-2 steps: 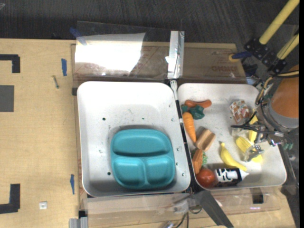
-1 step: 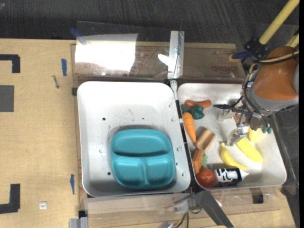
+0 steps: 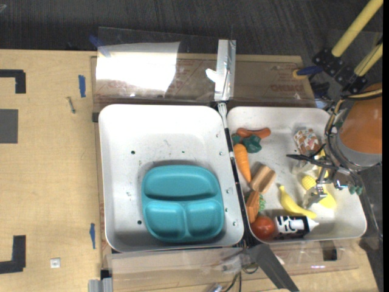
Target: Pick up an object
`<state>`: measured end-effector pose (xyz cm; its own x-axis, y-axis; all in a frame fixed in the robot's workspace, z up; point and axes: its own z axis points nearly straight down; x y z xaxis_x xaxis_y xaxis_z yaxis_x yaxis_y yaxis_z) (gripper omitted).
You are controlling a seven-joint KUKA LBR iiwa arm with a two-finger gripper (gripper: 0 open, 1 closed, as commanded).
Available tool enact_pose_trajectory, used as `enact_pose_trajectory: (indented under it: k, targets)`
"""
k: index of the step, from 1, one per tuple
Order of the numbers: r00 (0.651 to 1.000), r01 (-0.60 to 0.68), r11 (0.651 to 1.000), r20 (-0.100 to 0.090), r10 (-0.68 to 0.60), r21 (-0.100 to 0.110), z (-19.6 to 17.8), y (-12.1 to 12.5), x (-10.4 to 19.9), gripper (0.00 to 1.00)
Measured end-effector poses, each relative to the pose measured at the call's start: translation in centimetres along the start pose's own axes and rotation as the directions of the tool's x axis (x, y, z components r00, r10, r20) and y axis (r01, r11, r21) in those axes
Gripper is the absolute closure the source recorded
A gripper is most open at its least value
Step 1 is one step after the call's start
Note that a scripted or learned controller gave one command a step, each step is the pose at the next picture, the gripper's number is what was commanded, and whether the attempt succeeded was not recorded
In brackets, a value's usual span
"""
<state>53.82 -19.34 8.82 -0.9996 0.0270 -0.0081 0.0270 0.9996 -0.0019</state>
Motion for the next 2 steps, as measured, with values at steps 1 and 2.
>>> enact_pose_trajectory:
  k: [1, 2]
  targets:
    - [0.995, 0.099, 0.995, 0.003, -0.099, -0.002, 0.1, 3.3, -9.4, 0.00]
    - [1.000, 0.031, 1.000, -0.004, -0.031, -0.001, 0.1, -2.9, -4.0, 0.00]
